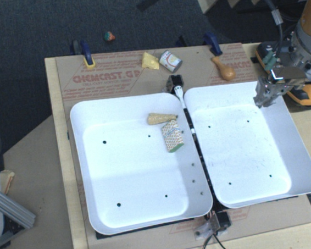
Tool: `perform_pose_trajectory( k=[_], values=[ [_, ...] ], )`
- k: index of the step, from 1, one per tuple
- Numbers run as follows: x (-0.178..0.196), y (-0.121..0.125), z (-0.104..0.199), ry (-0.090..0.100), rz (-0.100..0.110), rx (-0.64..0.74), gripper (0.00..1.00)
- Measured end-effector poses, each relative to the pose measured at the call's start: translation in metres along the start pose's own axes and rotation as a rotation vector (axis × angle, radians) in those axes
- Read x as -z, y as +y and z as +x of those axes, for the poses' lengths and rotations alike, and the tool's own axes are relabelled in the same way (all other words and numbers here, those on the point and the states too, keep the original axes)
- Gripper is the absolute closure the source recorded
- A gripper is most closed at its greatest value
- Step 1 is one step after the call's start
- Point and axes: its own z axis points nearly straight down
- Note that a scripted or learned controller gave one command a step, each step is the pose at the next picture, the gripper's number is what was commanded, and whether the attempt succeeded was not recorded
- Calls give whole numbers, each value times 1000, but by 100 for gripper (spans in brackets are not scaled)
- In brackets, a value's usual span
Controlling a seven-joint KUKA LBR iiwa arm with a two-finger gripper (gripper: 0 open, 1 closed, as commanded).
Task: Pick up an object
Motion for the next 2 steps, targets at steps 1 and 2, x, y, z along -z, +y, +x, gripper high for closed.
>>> perform_pose_trajectory(
  k=[1,2],
  values=[
    [7,-40,-100,-3,-14,-12,100],
    [-124,-37,42,5,0,12,100]
  ],
)
